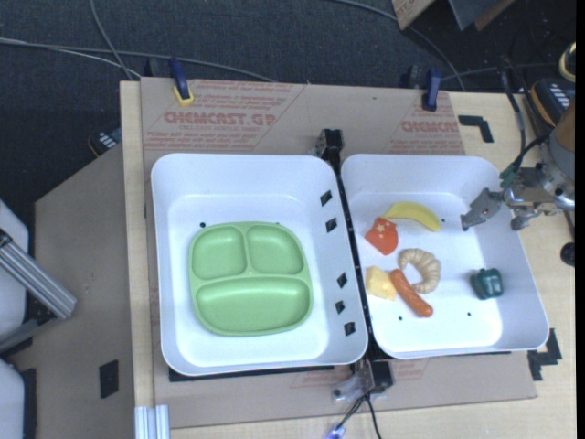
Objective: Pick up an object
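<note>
You have the gripper [498, 210] at the right edge of the right bin [512, 337], hanging over its far-right corner, and it carries nothing; two dark fingers can be made out, one reaching left toward the bin and one on the wrist side, and they stand apart with only white bin floor between them. No pick is under way: this reads as the approach step, before any descent onto a target. The candidates all lie in the right bin. A yellow banana [413, 215] sits far and left of centre, with a red piece [383, 236] just beside it on the near-left. Nearer you, a tan ring-shaped piece [420, 267] touches an orange carrot [412, 294], and a pale yellow piece [378, 283] lies against the carrot's left end. A dark green piece [487, 283] sits alone toward the right wall, well apart from the rest. The left bin [174, 273] holds only a green divided plate [249, 277]. In my judgement the green piece is the cleanest target, being isolated and nearest the gripper; your next move calls for shifting toward the near side, centring over it and lowering with the fingers kept apart. The clustered items risk a crowded, slipping grasp.
</note>
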Motion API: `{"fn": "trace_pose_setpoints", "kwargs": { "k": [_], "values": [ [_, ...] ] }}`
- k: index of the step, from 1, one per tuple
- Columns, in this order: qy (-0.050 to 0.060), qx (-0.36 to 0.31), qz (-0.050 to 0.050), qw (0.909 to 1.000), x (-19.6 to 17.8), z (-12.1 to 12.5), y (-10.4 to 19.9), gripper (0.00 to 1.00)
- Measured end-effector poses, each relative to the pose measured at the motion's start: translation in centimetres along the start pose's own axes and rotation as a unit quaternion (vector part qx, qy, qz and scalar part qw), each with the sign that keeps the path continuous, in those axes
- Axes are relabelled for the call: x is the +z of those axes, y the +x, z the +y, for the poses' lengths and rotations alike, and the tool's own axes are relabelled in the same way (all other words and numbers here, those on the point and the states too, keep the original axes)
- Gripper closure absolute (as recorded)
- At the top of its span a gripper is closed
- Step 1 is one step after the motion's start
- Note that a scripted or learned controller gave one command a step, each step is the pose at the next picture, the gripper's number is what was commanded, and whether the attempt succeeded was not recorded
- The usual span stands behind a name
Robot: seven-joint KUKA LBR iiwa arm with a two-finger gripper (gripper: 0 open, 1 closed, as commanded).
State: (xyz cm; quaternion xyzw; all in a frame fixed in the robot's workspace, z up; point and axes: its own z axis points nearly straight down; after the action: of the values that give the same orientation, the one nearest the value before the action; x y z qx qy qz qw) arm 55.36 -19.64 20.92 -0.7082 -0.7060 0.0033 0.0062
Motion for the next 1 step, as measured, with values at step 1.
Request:
{"fn": "trace_pose_setpoints", "kwargs": {
  "k": [1],
  "values": [
    [-0.006, -0.002, -0.002, 1.0, -0.67, 0.29, 0.04, 0.0]
  ]
}}
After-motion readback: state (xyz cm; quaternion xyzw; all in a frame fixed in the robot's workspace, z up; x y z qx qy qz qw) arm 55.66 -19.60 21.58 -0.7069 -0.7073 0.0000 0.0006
